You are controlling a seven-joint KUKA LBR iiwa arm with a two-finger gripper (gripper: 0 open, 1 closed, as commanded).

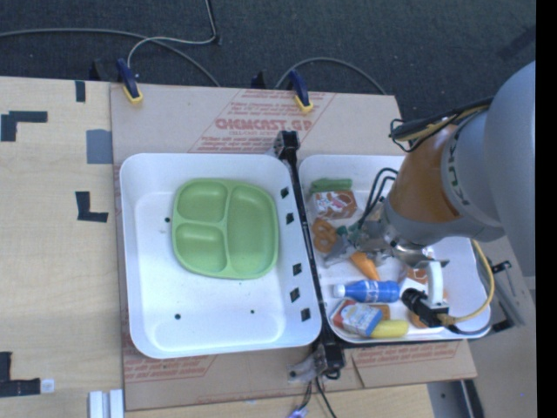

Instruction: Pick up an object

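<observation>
The right bin [396, 165] holds several small items. Among them are a green piece [331, 184] at the far side, a red-and-white packet [334, 204] and a brown pretzel-like piece [325, 233]. Nearer the front lie an orange carrot [365, 265], a blue-and-white bottle [369, 292] on its side, a red packet [357, 318] and a yellow piece [392, 327]. My gripper [372, 239] is low in the middle of this bin, just above the carrot and right of the pretzel-like piece. The wrist hides what lies under it.
The left bin [139, 233] holds a green divided plate [225, 228], lying flat toward its far side. A black divider [298, 233] runs between the two bins. Both bins rest on a cardboard sheet [218, 120] held by clamps at the back.
</observation>
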